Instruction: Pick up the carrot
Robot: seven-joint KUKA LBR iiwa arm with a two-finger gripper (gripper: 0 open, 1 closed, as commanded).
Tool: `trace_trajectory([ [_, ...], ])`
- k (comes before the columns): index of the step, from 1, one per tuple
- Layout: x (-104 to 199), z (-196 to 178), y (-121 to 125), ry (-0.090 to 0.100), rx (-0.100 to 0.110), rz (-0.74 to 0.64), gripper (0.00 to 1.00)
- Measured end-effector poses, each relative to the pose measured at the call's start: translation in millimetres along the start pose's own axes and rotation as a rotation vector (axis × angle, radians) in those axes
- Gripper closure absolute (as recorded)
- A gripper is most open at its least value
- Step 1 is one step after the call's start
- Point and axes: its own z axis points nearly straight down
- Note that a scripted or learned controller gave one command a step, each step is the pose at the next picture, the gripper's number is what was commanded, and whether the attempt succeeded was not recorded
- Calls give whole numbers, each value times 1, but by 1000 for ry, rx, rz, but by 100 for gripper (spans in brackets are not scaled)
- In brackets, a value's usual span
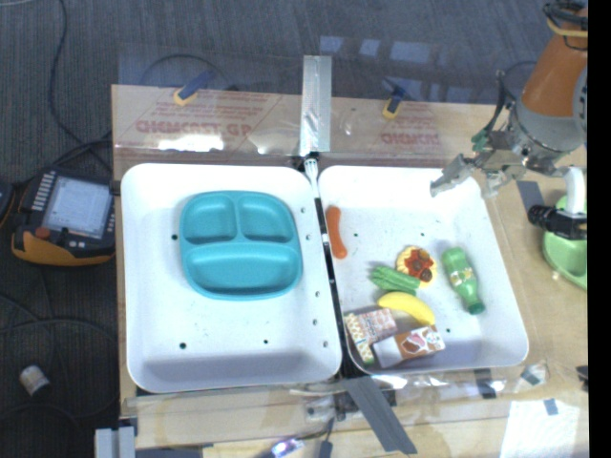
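Note:
The carrot (335, 232) is a small orange stick lying lengthwise against the left wall of the right bin (496, 256), near its back. My gripper (469, 181) hangs over the back right corner of that bin, well to the right of the carrot and apart from it. Its two fingers (447, 181) are spread, with nothing between them. The orange band of the arm (557, 74) sits above it at the right edge of the view.
The right bin also holds a pizza slice (416, 263), a green pod (393, 279), a banana (407, 305), a green bottle (462, 280) and two snack packs (368, 325). A teal divided plate (239, 244) lies in the left bin (153, 332).

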Motion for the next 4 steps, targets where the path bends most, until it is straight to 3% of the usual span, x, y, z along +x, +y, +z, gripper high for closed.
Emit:
trace_trajectory([
  [1,27,112,18,-3,-1,199,0],
  [2,44,-27,-30,-4,0,381,0],
  [3,77,72,2,-5,2,421,0],
  [4,92,-102,-38,-3,-1,225,0],
])
